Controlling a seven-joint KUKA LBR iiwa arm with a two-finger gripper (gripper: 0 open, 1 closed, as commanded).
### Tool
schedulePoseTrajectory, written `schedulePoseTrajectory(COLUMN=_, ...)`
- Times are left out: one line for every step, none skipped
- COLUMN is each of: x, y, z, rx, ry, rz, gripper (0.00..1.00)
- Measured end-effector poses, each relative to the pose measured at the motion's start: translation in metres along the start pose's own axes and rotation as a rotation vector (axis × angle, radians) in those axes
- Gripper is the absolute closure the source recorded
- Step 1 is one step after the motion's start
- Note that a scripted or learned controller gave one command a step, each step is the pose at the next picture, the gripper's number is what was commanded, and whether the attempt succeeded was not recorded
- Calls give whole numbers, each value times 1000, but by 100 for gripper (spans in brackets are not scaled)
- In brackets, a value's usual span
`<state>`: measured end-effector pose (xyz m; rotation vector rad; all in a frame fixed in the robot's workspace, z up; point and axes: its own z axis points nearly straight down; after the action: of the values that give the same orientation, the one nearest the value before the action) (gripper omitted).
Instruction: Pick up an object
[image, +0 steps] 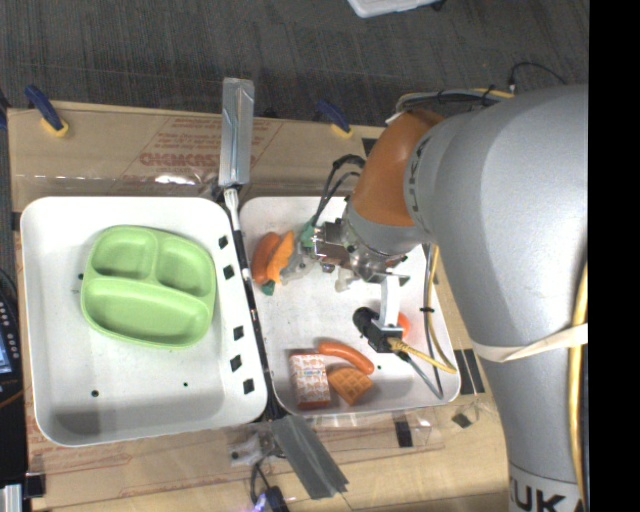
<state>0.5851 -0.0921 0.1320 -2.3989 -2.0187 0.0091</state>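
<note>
The grey arm (510, 250) takes up most of the right side, bending in over the counter (120, 145), which is covered with brown cardboard printed in red and pinned by blue clamps (46, 110) along its far edge. Beyond that lies dark carpeted floor (120, 40). Two shallow white bins sit side by side with a metal strip (236, 130) running between them. The left bin (60, 390) carries a green divided plate (150, 285). Over the right bin (300, 215) hangs the orange wrist band (388, 185), and below it the pincer (322, 250), low near the bin's far left corner; from here I cannot tell whether it is clenched or released. Just beside it, towards the divider, lies an orange toy carrot (270, 256) with a green top, resting on the bin floor. Along the near edge lie a red sausage (346, 355), a printed small box (310, 378) and a waffle piece (352, 385), close together.
</note>
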Motion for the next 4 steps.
schedulePoseTrajectory(x=-22, y=76, z=10, rx=-5, ry=0, rz=63, gripper=0)
schedulePoseTrajectory(x=11, y=67, z=38, rx=-7, ry=-1, rz=64, gripper=0)
schedulePoseTrajectory(x=12, y=63, z=33, rx=10, ry=-3, rz=57, gripper=100)
schedulePoseTrajectory(x=30, y=-4, z=-77, rx=-5, ry=-1, rz=-154, gripper=100)
